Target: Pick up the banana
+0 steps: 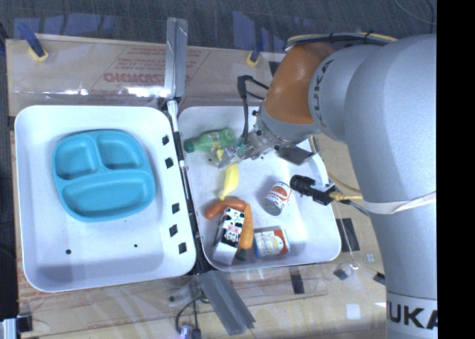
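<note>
Banana (229, 179) lies in the right bin (320, 245) just below the jaws (241, 150), which hover near a green bottle (208, 139); whether they are parted cannot be told. Approach appears underway: next, descend onto the fruit and close.

Grey KUKA arm (393, 145), orange wrist band (293, 93), blk cable (249, 89)

The banana (229, 179) is seen as a small, pale yellow, slightly curved piece lying flat on the floor of the right-hand white bin (315, 252). It is angled steeply, its upper end pointing up and slightly to the right, in the bin's left half.
</note>
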`<state>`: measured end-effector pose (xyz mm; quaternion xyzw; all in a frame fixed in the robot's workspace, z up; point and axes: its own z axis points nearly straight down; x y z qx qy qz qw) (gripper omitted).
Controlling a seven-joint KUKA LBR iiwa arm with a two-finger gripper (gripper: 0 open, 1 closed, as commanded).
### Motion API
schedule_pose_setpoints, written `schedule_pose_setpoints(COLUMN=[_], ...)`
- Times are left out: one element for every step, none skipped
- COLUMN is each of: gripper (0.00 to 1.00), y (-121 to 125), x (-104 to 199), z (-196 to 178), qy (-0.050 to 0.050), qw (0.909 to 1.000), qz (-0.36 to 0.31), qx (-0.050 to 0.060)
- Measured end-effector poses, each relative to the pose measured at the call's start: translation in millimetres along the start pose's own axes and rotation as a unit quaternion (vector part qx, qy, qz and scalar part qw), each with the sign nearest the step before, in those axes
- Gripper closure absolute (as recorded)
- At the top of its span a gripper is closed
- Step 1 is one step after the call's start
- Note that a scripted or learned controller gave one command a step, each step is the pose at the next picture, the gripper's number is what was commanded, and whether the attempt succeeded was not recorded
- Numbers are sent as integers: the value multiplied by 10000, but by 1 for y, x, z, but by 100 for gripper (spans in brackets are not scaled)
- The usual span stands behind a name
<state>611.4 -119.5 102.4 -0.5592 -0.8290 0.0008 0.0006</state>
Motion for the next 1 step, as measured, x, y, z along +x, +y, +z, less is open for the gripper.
schedule_pose_setpoints(gripper=[100], y=[58], x=[40], z=[-91], qy=[0], qw=[9999], qz=[131], qx=[-11])
